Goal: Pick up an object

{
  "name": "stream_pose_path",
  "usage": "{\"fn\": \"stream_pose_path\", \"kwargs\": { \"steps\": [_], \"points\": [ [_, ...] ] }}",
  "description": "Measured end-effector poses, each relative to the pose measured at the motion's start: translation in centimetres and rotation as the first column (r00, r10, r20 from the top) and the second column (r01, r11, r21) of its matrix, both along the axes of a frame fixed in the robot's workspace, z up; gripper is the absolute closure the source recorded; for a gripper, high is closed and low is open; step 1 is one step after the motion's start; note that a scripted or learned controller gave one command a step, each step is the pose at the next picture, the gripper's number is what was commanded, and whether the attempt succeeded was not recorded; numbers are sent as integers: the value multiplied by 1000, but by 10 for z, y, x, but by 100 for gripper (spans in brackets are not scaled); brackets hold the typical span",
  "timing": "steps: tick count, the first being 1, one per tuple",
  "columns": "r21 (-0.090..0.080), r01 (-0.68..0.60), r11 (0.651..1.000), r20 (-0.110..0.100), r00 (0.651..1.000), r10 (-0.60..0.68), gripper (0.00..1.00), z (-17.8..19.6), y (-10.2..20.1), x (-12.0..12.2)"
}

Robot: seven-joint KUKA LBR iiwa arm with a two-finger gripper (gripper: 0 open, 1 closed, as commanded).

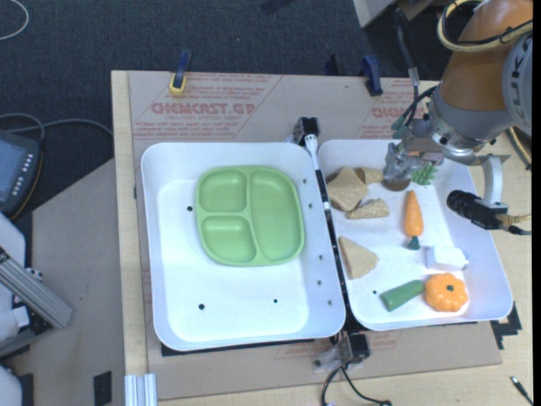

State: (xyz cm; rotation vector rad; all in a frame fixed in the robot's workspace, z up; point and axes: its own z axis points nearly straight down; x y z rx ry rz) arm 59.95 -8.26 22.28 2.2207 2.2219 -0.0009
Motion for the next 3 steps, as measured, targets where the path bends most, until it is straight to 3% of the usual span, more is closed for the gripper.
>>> {"fn": "stream_pose_path", "kwargs": {
  "steps": [1, 2, 3],
  "points": [
    [0, 2, 1000, -3, 1000, -2, 100, -6, -9, -11],
    [0, -2, 1000, 4, 1000, 2, 100, 11, 6, -8],
    [1, 2, 1000, -4, 1000, -2, 100, -6, 3, -16]
  ]
}}
